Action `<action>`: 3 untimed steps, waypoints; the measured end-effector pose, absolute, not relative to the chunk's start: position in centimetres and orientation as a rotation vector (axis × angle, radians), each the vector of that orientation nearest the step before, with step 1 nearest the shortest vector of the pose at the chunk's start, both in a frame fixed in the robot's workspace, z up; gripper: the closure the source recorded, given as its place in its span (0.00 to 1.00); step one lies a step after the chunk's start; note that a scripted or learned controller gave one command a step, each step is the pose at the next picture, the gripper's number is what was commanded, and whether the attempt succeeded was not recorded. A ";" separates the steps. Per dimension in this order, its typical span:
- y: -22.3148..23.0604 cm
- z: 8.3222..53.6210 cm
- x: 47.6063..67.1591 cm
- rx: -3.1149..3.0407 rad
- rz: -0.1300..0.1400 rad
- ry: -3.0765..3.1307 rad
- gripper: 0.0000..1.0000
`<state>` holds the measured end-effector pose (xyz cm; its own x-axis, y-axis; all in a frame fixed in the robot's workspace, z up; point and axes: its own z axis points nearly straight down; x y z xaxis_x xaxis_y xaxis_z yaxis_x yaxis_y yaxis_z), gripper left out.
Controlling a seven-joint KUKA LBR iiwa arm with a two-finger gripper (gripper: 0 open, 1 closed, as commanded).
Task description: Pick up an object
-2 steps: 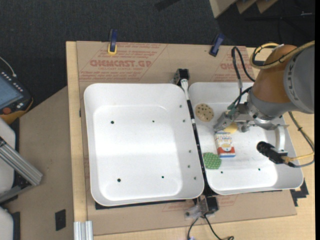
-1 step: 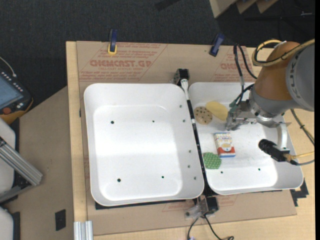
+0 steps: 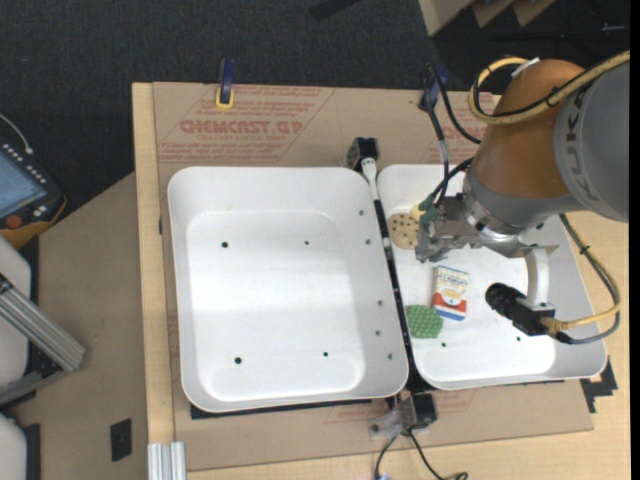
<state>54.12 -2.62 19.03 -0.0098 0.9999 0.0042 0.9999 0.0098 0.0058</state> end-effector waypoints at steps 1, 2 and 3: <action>-1.7 29.7 53.4 2.211 0.014 2.220 1.00; 3.3 34.7 50.4 2.213 0.008 2.226 1.00; 6.0 35.5 47.8 2.219 0.000 2.227 1.00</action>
